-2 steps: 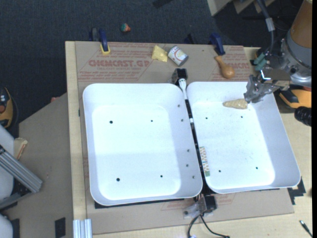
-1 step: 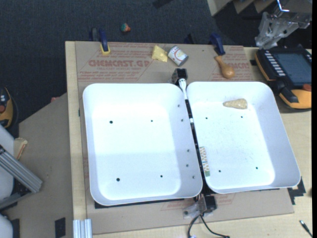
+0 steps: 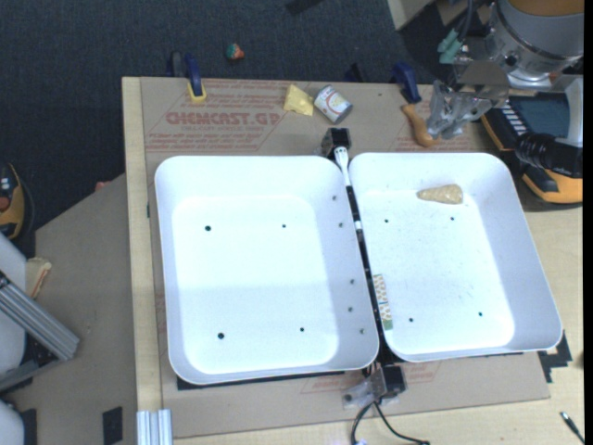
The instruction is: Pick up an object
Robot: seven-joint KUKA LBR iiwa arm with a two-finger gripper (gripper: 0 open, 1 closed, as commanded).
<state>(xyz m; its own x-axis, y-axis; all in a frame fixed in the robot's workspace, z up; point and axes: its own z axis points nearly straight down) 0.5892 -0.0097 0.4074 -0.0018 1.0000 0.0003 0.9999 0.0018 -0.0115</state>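
Gripper beyond the far rim

While the gripper [image 3: 451,119] hangs over the counter [image 3: 241,123] just past the right bin [image 3: 519,248], whether its fingers are apart cannot be told; a tan object [image 3: 440,194] lies in that bin's far part

Behind the bins on the brown surface [image 3: 241,119] lie a yellow scrap [image 3: 298,101], a small white box [image 3: 333,104] and a blue clamp [image 3: 194,76].
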